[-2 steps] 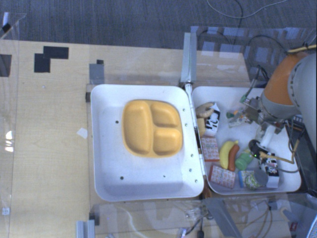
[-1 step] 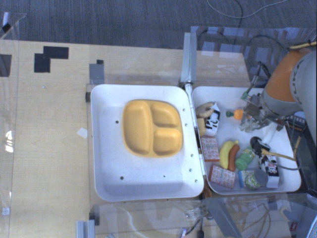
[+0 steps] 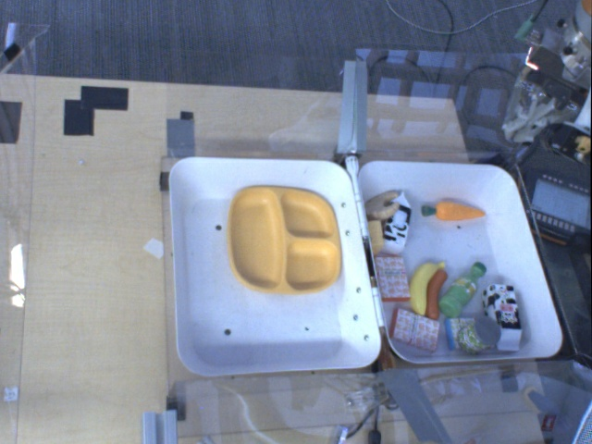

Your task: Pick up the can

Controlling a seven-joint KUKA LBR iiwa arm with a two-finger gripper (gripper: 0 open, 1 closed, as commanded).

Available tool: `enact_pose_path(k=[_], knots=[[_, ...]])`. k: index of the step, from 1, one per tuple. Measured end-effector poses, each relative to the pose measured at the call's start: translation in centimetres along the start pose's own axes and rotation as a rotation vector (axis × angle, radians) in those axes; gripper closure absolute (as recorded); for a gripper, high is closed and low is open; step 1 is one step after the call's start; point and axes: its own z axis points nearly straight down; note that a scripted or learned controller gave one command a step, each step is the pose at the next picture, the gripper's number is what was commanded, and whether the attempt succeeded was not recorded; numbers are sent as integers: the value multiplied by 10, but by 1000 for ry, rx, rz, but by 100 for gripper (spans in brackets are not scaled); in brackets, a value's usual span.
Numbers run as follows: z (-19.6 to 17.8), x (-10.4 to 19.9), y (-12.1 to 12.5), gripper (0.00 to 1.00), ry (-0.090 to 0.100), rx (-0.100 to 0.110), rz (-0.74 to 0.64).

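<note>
We start at the gripper (image 3: 532,109), up in the far right corner of the camera view, outside the bins and above the bench edge. It is a pale tangle of metal and cable there, and we cannot tell whether it is released or clenched. Nothing from the bins is in it.

Moving outward, the right bin (image 3: 518,185) lies below and to the left of it, holding all the clutter. A carrot (image 3: 458,212) sits near the top, and a cow-patterned carton (image 3: 396,229) is against the left wall. In the middle a banana (image 3: 423,285) and a green bottle (image 3: 461,291) lean side by side.

And there is our target: the can (image 3: 472,334), in the bin's lower right corner. It seems to lie on its side with its grey end facing up-right. It is crowded, touching or just beside a small cow-patterned box (image 3: 502,305), with the bottle's base just above it.

We judge it stiff, smooth and fairly light, likely to roll if nudged. The best hold looks to be across the round body at mid-length, with the jaws set square to its axis, though the neighbours leave little room.

Further left, the left bin (image 3: 199,276) holds a yellow divided plate (image 3: 283,239), well apart from the action.
</note>
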Motion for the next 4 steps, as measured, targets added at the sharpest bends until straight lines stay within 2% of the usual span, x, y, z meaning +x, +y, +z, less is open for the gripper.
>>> enact_pose_path(k=[1,2,3,4], knots=[[30,39,33,100,-1,2,-92],[215,90,2,100,-1,7,-68],[178,159,-36,100,1,4,-18],[29,133,-21,100,1,1,-210]])
